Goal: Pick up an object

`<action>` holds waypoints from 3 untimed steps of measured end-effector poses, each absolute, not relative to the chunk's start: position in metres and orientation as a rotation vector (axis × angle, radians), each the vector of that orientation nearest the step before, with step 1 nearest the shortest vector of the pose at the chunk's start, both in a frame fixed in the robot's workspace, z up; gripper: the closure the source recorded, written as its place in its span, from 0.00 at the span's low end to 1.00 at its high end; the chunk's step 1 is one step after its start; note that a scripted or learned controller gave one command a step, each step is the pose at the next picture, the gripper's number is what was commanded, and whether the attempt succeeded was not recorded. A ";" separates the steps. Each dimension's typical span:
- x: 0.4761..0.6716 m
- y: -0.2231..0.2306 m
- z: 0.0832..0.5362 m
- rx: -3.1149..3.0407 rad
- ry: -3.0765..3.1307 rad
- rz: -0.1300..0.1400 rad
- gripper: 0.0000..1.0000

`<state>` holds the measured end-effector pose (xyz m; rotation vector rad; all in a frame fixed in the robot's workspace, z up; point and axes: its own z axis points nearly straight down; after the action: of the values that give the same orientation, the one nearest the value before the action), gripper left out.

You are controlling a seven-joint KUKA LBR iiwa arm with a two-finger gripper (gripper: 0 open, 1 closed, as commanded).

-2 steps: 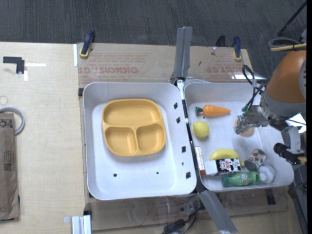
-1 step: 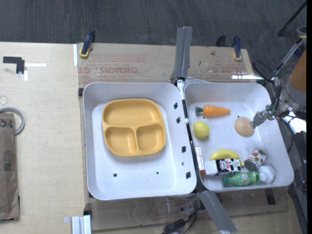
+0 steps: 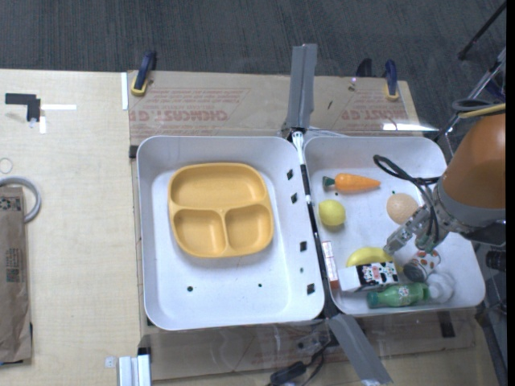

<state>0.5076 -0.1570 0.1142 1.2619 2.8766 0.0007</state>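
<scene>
camera view puts our gripper (image 3: 400, 240) low in the right bin (image 3: 459, 292), just above the banana (image 3: 368, 256); whether the jaws are released or clenched we cannot tell. we should descend squarely onto that smooth curved plastic, avoiding the boxy carton (image 3: 368, 276) and slick green bottle (image 3: 397, 296) beside it.

Pale wooden bench (image 3: 72, 215) under two shallow white plastic bins set side by side, left bin (image 3: 153, 240) and right bin (image 3: 467, 284) touching along a shared edge. Behind both, a flat brown cardboard sheet (image 3: 241, 103) with red print, pinned by blue-and-yellow clamps (image 3: 145, 71). At the far left edge, a brown paper bag (image 3: 12, 272), lying flat, well apart from the bins.
</scene>
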 end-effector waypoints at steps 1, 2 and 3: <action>0.516 -0.204 0.186 1.148 2.921 0.000 1.00; 0.478 -0.222 0.092 0.298 3.125 0.002 1.00; 0.542 -0.188 0.209 0.443 3.106 0.001 1.00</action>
<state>0.5419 -0.1877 0.2086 0.4431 3.1059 0.0008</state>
